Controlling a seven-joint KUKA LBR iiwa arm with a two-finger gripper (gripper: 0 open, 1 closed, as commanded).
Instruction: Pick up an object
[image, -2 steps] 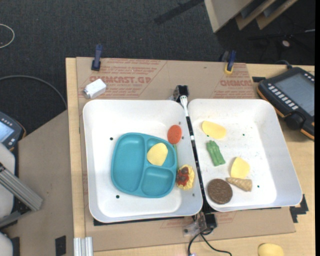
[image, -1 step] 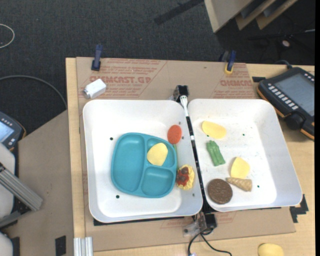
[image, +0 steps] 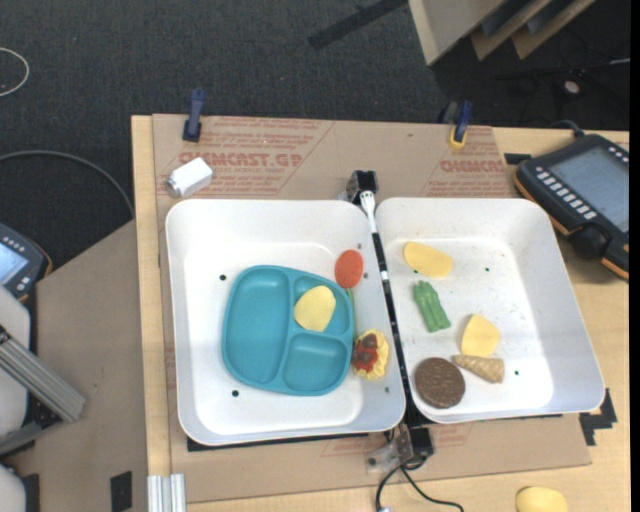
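Green piece (image: 432, 306) in right bin (image: 560, 300), long axis running near-far.

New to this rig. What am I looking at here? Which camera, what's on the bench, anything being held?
This is one fixed camera above a bench, looking down at a slant. The machine is a robot arm with a two-finger gripper that reaches in from the right to pick things up.

Two shallow white bins sit side by side on a cardboard sheet. The left bin holds a teal divided plate with a pale yellow piece lying in one compartment. Beside the plate are an orange-red round piece and a small yellow-and-red toy.

The right bin holds toy food: a yellow oval, a green piece, a yellow wedge, a tan cone and a brown disc.

Everything lies loose in the bins.
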